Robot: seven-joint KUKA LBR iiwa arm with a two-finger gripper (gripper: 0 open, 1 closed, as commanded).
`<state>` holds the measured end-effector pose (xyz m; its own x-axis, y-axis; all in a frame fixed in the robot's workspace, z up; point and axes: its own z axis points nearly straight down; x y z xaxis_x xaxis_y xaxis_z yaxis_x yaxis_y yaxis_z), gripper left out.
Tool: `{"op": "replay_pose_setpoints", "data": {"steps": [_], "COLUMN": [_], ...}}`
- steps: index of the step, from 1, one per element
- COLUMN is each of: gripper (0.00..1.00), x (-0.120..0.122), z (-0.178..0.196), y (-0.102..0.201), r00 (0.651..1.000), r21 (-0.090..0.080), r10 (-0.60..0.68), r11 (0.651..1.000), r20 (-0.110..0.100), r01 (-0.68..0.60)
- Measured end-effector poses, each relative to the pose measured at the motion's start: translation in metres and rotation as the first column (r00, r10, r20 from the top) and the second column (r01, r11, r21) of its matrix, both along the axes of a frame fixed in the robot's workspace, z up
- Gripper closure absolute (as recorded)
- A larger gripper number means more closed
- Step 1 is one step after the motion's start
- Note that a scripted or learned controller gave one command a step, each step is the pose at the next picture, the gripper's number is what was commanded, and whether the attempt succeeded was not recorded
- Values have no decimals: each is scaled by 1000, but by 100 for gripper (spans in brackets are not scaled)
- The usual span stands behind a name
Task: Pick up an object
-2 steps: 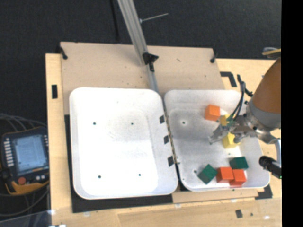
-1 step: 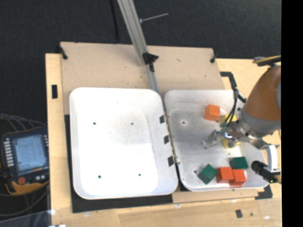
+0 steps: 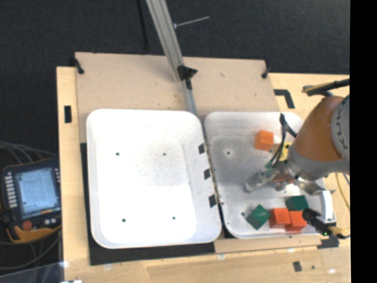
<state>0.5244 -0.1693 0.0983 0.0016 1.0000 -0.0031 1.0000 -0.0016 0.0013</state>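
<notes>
Blocks lie in the right bin, and any one of them can serve as the object to pick. An orange block sits alone in the upper part of that bin. Along the bin's lower edge a cluster forms: a green block, two orange-red blocks just beside it, and a darker green block above the orange-red pair.

The gripper hangs over the bare middle of the right bin, between the lone orange block and the lower cluster. Nothing is seen between its fingers, so it holds no object. How far apart the fingers stand cannot be told from this slanted view.

The governing relation is as follows. From the gripper, the green block lies toward the lower edge of the view and near at hand, with open floor on its left side. The lone orange block lies toward the upper edge, at about the same remove, and stands apart from all other blocks. As a judgement, the lone orange block offers the cleaner approach, since no neighbour crowds it.

The left bin holds no block.
</notes>
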Motion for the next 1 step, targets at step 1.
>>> {"op": "replay_pose_setpoints", "data": {"steps": [1], "gripper": [100], "x": [2], "z": [13], "y": [0], "r00": [1000], "r21": [2], "r10": [-7], "r11": [1000], "r20": [6], "r01": [7]}}
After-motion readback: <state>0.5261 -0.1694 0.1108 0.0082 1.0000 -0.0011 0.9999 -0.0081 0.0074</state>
